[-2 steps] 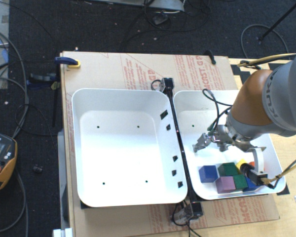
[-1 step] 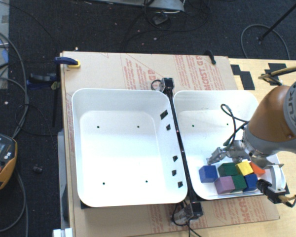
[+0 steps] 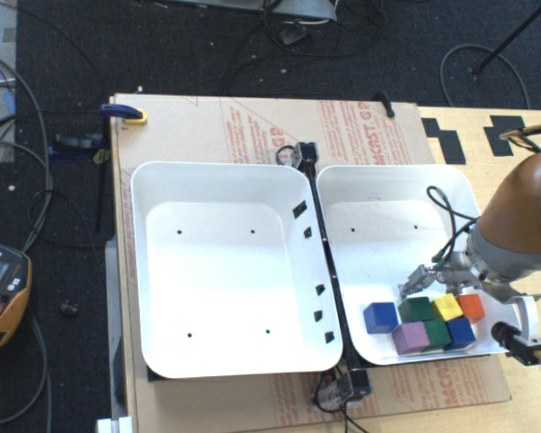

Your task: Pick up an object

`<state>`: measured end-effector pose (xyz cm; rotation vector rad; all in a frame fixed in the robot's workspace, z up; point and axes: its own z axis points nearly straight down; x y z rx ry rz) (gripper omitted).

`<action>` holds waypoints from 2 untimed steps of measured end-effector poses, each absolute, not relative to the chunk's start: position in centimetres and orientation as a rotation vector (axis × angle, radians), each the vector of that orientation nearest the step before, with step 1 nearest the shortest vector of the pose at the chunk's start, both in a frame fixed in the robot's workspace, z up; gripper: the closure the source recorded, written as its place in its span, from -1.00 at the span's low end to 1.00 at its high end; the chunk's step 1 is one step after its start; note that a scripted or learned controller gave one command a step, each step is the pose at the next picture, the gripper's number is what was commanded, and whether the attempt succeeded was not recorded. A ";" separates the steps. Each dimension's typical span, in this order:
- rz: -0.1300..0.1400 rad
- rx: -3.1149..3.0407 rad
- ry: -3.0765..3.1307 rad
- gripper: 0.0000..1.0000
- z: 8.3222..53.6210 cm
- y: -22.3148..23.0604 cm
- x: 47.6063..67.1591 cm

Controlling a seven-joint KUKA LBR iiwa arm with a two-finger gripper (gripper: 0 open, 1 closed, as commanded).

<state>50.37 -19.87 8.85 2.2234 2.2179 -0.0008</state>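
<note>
Several small coloured blocks (image 3: 424, 321) cluster in the right bin (image 3: 379, 197), directly below and touching close to the gripper (image 3: 421, 280). The gripper hangs just above them; its grip state cannot be told from here.

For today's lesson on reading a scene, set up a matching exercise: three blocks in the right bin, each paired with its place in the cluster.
Things:
1. blue block
2. purple block
3. orange block

Places:
A. far right of the cluster
B. front edge, beside a green block
C. far left of the cluster

Pairs: 1-C, 2-B, 3-A
</note>
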 end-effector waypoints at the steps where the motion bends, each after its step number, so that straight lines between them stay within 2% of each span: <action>1: 0.007 2.212 2.225 -1.00 16.2 -14.6 53.4; 2: -0.003 2.227 2.220 -1.00 8.6 -18.7 50.2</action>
